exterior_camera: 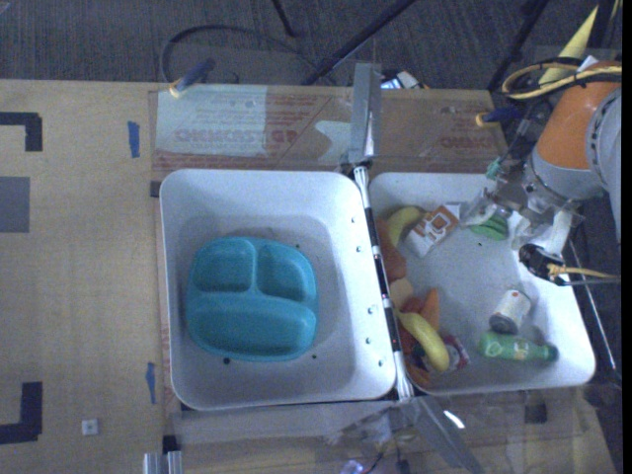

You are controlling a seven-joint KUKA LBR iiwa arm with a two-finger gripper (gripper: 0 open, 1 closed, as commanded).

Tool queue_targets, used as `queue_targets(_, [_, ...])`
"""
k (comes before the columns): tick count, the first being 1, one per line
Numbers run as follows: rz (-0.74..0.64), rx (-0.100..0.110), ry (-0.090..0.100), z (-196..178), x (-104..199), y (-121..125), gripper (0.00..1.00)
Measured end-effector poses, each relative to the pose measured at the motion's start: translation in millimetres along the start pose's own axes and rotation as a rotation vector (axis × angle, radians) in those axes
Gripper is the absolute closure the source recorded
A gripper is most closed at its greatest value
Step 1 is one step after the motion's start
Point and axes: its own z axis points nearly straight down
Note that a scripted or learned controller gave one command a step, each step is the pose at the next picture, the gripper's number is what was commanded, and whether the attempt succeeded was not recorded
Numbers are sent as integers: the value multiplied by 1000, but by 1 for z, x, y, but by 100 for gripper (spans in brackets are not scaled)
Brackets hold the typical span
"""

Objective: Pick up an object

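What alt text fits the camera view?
The gripper sits over a green object at the back of the right bin, which also holds bananas, a green bottle, a small carton and a small can. A teal divided tray lies in the left bin.

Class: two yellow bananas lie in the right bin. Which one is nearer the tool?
The upper banana, at the bin's top left beside the orange-and-white carton. The other banana lies lower, farther from the tool.

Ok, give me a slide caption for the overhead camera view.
Gripper over right bin clutter; teal tray sits in left bin.
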Motion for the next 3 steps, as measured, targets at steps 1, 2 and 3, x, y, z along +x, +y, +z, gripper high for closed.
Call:
queue_targets(1, [-4,0,-4,-8,0,1,100])
queue_targets(2, [-4,0,-3,-7,0,0,0])
queue_targets(3, [-7,-1,-5,-15,1,1,100])
